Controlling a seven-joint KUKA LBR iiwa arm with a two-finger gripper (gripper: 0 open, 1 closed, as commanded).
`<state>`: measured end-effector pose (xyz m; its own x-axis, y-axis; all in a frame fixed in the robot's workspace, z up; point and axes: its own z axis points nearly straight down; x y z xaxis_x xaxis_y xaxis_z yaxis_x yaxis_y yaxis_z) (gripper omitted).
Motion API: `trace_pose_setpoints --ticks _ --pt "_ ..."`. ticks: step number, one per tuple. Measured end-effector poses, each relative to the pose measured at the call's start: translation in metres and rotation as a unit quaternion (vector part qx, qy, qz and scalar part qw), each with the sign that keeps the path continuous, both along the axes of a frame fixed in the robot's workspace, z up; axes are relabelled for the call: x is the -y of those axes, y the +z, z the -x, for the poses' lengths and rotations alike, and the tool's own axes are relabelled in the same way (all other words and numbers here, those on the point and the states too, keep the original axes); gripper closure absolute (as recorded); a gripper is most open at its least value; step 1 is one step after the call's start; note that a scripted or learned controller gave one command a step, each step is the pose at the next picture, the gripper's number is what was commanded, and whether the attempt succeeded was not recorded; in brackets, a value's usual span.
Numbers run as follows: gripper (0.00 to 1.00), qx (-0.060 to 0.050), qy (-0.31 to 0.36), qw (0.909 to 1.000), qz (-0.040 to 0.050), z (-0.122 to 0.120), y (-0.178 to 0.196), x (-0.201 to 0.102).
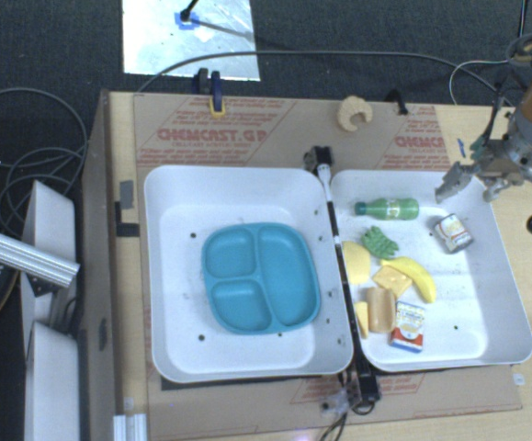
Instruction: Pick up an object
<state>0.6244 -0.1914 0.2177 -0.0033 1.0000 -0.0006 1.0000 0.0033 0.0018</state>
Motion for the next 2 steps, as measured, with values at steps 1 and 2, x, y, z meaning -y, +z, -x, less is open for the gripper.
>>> trace_pose_setpoints --ticks 1,2 --pt "0.00 -0.002 -0.001 1.0000 -0.0005 0.066 -0.115 -0.034" --pt "0.00 0.007 -0.001 1.0000 0.0004 0.080 -0.128 -0.042"
